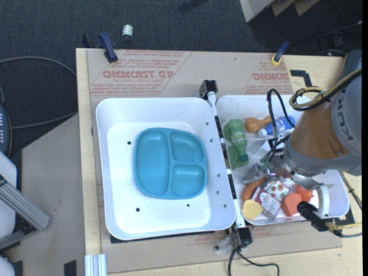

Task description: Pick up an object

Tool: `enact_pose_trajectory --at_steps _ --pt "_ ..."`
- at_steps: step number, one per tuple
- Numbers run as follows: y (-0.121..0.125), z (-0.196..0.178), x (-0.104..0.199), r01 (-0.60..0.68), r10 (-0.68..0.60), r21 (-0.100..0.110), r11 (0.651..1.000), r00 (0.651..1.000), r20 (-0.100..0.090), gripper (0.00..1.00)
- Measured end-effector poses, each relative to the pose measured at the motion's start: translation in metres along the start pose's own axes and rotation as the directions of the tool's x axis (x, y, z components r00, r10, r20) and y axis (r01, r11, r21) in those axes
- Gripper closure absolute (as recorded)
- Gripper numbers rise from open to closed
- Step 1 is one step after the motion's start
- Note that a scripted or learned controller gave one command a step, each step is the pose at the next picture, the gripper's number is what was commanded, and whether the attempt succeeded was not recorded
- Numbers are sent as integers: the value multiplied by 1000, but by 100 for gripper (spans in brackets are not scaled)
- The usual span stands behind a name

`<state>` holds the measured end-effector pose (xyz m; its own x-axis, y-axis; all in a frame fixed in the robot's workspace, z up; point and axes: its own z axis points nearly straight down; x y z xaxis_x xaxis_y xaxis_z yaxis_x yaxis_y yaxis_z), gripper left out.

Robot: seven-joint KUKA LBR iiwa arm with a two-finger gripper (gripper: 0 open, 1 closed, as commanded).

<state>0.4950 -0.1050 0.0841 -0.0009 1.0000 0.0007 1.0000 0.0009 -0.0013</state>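
The right white bin holds several small objects. A green bottle lies along its left wall. Behind it are a brown toy piece and a blue and white item. Toward the front lie an orange carrot-like piece, a strawberry-print packet, a yellow disc and a red-orange object. My gripper reaches down into the middle of this bin, just above the packet and right of the bottle. The grey and orange arm covers the bin's right half.
The left white bin holds a blue divided plate. A black divider bar runs between the two bins. Black cables loop over the arm. Blue clamps sit at the board's back edge.
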Motion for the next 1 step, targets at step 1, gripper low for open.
enact_pose_trajectory --at_steps 1 --pt "6 0 7 0 0 -2 1000 1000 1 0"
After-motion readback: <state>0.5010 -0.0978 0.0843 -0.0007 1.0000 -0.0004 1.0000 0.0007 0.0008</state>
